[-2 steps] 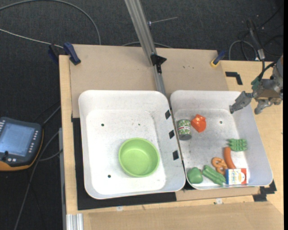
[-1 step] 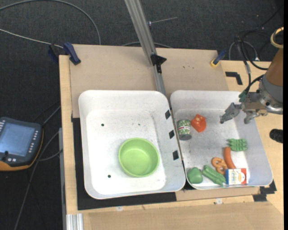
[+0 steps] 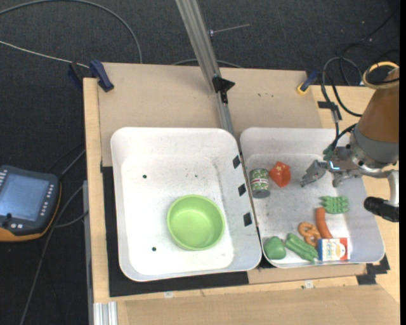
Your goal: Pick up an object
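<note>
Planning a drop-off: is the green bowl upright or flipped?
Upright: the bowl shows its open hollow and rim, sitting in the left bin.

We are looking down on a pale wooden table (image 3: 165, 95) that is standing on dark speckled carpet (image 3: 38, 114). Taking the table as our landmark: a slanted metal rail (image 3: 204, 51) is crossing its far edge and running toward its middle. Blue clamps (image 3: 100, 75) are gripping its far left corner, and another blue clamp (image 3: 308, 80) is sitting at its far right edge. Thin cables (image 3: 95, 9) are trailing over the carpet beyond the table's far side. To the table's left, an orange-trimmed handheld pendant (image 3: 24, 202) with a screen is lying on the carpet. Even light is falling across everything.
</note>
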You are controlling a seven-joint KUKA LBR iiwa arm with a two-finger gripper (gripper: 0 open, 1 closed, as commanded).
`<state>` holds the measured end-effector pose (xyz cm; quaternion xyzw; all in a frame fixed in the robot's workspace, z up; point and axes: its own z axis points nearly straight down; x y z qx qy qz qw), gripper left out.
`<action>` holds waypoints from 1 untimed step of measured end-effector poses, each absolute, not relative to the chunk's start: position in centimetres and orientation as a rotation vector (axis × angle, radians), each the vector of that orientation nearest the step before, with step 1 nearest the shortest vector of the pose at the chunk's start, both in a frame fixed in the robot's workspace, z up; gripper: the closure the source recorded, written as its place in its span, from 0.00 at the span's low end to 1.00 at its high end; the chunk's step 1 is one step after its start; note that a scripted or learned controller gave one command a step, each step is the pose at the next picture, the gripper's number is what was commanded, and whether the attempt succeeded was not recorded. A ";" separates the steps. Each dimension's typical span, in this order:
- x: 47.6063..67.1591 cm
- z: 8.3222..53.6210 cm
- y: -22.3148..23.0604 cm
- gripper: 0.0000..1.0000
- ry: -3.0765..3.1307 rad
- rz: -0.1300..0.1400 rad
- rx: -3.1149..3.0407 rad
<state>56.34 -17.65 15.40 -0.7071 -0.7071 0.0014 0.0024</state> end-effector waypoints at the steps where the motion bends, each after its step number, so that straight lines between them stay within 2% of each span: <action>1: 56.2 10.2 -17.6 0.00 -2.219 0.003 -2.219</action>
